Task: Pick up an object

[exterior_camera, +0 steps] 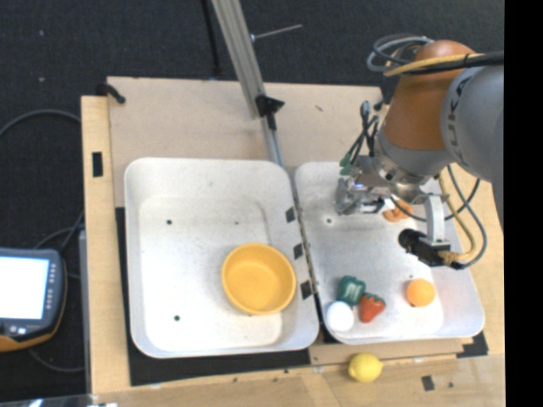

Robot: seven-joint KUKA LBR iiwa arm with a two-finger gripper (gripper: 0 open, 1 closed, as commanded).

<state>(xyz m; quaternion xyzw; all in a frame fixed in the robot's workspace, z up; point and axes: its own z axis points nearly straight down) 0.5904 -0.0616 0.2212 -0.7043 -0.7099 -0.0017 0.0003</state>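
A dark carpeted floor surrounded the wooden bench, and a slanted metal pole rose from its back half, ending at a black clamp between the two bins. At the far left edge a handheld pendant with a lit screen sat off the bench, with a black cable looping above it.

The left bin held a yellow bowl near its front right corner; most of its floor lay bare toward the back and left. The right bin kept its objects along the front edge: a white ball, a green piece touching a red piece, and an orange ball set apart to the right. A small orange item showed just beside the arm's wrist. The middle of the right bin was open. A yellow lemon lay on the bench outside the bins, in front of the right one.

The arm reached in from the right, its orange band above the wrist, with the gripper pointing down over the back left part of the right bin. How wide its jaws stood could not be told, and nothing was seen in them
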